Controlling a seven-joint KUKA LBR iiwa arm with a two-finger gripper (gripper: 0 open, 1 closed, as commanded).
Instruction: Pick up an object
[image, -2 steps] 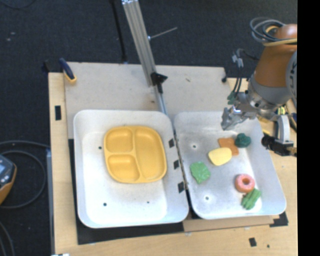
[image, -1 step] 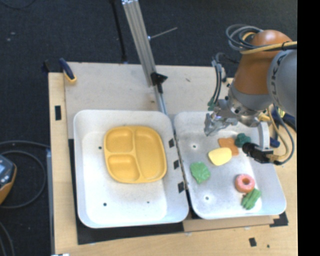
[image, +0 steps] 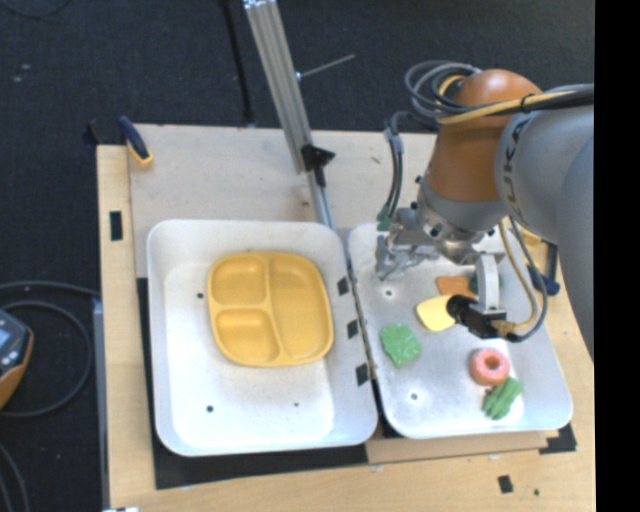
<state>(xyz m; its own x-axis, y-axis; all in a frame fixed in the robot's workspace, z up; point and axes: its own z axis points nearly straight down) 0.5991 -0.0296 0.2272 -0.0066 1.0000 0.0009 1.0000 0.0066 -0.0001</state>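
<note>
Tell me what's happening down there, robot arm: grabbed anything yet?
Gripper low over right bin, far corner; nothing seen between fingers. Green piece, yellow piece, pink donut lie loose. Nothing blocking.

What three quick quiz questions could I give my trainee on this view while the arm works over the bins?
1. True or false: the yellow tray lies in the left bin.
2. Which is nearest the claw? A) pink ring B) yellow piece C) green leafy piece
3. Fill in: the green bumpy piece lies just below the ____ ring.

Key: 1 true; 2 B; 3 pink.
</note>
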